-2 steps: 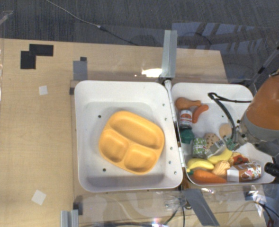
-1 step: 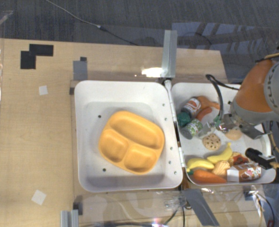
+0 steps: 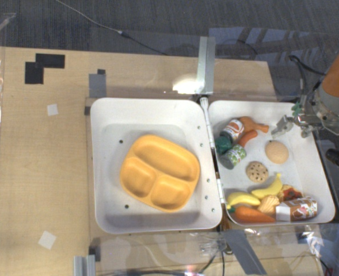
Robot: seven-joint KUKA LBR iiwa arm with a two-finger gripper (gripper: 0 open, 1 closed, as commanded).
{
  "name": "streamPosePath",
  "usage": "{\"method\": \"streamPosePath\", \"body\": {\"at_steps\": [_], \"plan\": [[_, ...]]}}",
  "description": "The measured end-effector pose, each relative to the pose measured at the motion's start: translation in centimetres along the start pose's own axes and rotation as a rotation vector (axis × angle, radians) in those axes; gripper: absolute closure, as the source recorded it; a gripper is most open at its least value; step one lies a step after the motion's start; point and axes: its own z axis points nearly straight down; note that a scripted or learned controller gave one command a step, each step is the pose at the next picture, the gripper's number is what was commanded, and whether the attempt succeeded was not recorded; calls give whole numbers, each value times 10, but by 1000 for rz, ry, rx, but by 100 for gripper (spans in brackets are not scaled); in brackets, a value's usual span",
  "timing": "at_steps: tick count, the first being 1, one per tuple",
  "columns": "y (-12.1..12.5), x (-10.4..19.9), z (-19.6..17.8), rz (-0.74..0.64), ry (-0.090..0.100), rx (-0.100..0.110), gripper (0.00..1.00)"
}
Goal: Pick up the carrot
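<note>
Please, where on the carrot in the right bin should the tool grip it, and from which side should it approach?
Probably from above, at the carrot's thick middle, with the fingers closing across its width. It lies flat along the right bin's near wall, the banana touches its far side, and a can covers its right end. Only the top is free, so the fit looks tight.

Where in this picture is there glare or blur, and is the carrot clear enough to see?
In the camera view, a bright glare patch lies on the bench just behind the bins, at the foot of the metal post. The carrot, at the right bin's front edge, is evenly lit and fairly sharp. The tool at the right is small and slightly soft, so its detail is hard to read.
</note>
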Motion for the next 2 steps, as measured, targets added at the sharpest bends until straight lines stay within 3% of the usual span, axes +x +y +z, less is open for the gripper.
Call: {"method": "streamPosePath", "body": {"at_steps": [1, 2], "plan": [[-16, 2, -7, 46, 2, 5, 0], [-16, 3, -7, 46, 2, 5, 0]]}}
